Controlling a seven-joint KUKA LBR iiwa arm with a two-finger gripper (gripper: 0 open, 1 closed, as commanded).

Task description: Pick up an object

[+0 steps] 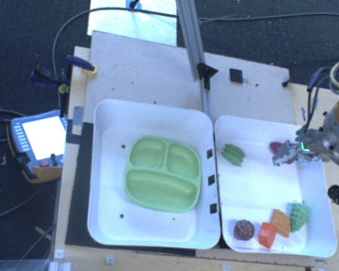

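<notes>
The bench carries two white bins; in the right bin [328, 202], the gripper [288, 155] hovers beside a dark red object [276, 147] near the far wall. Jaw state: cannot tell. An off-centre closing could nudge it away.

arm: reaching in from right | tool [286, 154]: low, at right side of view

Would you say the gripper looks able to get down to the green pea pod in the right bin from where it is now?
Probably yes: the green pea pod lies alone near the right bin's left edge, nothing above or beside it, with bare floor between it and the gripper.
</notes>
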